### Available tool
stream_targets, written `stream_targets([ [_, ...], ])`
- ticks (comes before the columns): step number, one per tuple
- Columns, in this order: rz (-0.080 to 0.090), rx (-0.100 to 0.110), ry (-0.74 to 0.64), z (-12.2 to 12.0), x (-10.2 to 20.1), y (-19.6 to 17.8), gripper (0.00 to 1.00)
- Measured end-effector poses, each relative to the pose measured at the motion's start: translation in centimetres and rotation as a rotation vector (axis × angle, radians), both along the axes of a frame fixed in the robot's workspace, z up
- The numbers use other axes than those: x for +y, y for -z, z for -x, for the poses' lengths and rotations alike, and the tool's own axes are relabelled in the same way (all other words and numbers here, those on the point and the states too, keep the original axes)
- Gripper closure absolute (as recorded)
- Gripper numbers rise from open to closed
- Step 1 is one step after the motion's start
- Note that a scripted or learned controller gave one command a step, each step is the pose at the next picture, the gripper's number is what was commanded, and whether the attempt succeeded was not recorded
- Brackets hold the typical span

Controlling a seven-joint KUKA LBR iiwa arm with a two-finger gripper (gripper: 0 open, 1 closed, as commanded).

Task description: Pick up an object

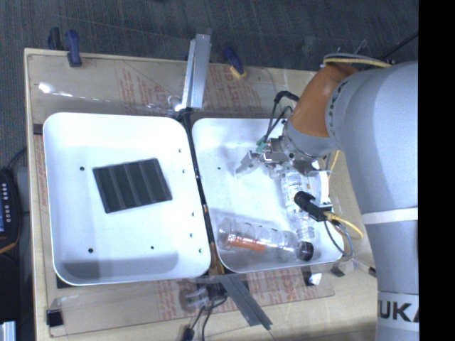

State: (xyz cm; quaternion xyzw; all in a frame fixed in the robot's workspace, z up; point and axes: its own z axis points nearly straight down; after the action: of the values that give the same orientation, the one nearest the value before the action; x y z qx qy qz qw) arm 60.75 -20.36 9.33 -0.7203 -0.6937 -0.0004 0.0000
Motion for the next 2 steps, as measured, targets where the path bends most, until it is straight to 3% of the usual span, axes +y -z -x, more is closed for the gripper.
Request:
stream_targets([
  [1,0.0,0.001,-0.026,1.8,-0.2,-8.8,0.0],
  [2,-0.001,0.004,-0.13,3.5,-0.5,-10.0,0.0],
])
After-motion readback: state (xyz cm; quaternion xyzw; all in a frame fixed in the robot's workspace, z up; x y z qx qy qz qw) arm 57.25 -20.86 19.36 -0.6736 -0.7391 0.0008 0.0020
